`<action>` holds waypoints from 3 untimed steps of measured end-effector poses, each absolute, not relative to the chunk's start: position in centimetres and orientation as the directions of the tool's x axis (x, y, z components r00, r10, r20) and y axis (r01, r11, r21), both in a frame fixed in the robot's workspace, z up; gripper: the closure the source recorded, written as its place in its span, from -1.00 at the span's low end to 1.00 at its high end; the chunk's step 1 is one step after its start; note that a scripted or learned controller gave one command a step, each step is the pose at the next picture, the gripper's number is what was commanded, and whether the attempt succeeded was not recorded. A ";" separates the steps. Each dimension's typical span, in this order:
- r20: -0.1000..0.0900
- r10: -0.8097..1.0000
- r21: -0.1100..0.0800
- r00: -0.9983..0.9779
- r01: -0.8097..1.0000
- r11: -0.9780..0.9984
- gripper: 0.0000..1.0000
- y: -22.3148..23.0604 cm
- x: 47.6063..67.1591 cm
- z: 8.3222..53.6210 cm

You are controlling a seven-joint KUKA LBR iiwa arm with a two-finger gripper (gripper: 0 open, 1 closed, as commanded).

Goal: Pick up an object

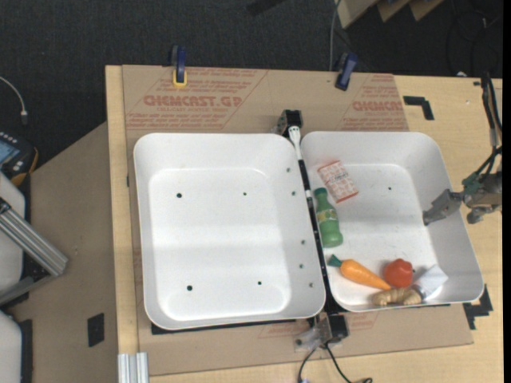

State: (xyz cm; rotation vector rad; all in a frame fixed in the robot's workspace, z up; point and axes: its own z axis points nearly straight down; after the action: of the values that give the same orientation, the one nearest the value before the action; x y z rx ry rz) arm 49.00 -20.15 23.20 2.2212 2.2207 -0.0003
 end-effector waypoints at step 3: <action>-0.001 1.000 0.007 -0.003 1.000 0.003 1.00 -1.9 64.5 21.3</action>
State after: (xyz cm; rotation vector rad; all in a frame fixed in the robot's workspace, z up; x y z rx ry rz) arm 64.49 -1.93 21.27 2.2143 2.2205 0.0057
